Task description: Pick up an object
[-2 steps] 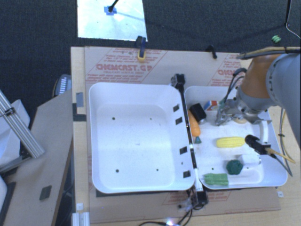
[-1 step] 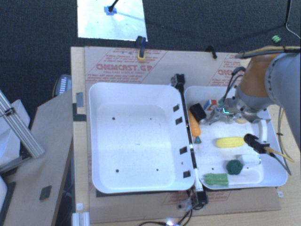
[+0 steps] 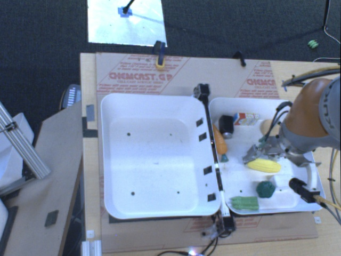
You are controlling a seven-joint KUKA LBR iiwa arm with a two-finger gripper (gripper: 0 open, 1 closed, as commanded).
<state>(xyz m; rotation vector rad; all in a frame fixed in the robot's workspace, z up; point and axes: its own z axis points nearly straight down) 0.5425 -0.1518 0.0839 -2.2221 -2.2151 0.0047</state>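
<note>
1. Light-green lumpy thing [image 3: 245, 203] lies nearest the camera, at 7 o'clock in the right bin [image 3: 250, 104], against the near wall.
2. Dark-green round thing [image 3: 265, 189] at 6 o'clock in that bin, just beside the light-green one, on its 1 o'clock side. Touching or apart: can't tell.
3. Yellow oblong object [image 3: 264, 166] at about bin centre, lying flat, long axis running 9 to 3.
4. Gripper [image 3: 254, 154] sits at the yellow object's 11 o'clock, close over its left end. Contact not readable. Jaws: cannot tell whether wide or narrow.
5. Arm [image 3: 311, 108], orange band with grey next to it, comes in from 3 o'clock and covers the bin's right side.
6. Orange carrot-like piece [image 3: 219, 138] at 9 o'clock, along the left wall. Small teal piece [image 3: 224, 157] just at its 6 o'clock end.
7. Black block [image 3: 226, 125] at 11 o'clock, near the carrot piece's far end. Small white box [image 3: 246, 119] with red and blue print at 12 o'clock, just beside the block. Pale round thing [image 3: 265, 126] at 1 o'clock, partly behind cables.
8. Left bin [image 3: 154, 108] stands at 9 o'clock of the right bin, walls meeting along the middle.
9. Both bins rest on a brown printed sheet [image 3: 138, 76] on the worktop [image 3: 88, 89]. Yellow-and-black clamp [image 3: 159, 57] at the sheet's 12 o'clock edge.
</note>
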